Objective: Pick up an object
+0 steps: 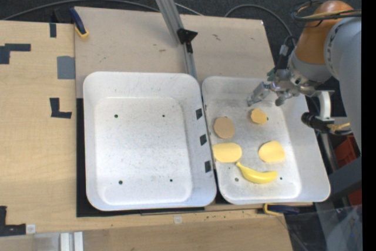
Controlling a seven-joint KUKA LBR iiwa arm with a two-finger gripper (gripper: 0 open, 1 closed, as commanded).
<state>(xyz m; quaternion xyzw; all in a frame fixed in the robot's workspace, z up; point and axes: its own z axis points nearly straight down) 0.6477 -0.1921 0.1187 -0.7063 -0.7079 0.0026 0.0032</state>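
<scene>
Camera view, looking down on the bench: the gripper (267, 98) of the KUKA arm (329, 44) hangs over the upper part of the right bin (311, 185), its two fingers spread apart with nothing visible between them. One fingertip points toward the 8 o'clock side and the other toward the 4 o'clock side of the wrist.

Just below the gripper, at about its 6 o'clock, lies a small yellow piece (258, 117), the nearest candidate for a pick; it appears to rest on the bin floor, apart from the fingers. At 8 o'clock from the gripper sits a tan round disc (224, 127), with a yellow oval piece (227, 153) just beyond it. Another yellow lump (272, 152) lies at 6 o'clock, farther down the bin, and a banana (257, 174) rests near the bin's lower edge, between and below the two yellow pieces.

The orange band shows above the wrist at the gripper's 2 o'clock, where the grey arm comes in. The left bin (141, 197) lies at 9 o'clock, and a slanted metal rail (164, 0) crosses the bench (35, 126) at 11 o'clock.

Judged from this frame, the task stands at its opening stage: no object is lifted, all five items lie in the bin, and the descent, closing and lift are left to do.
</scene>
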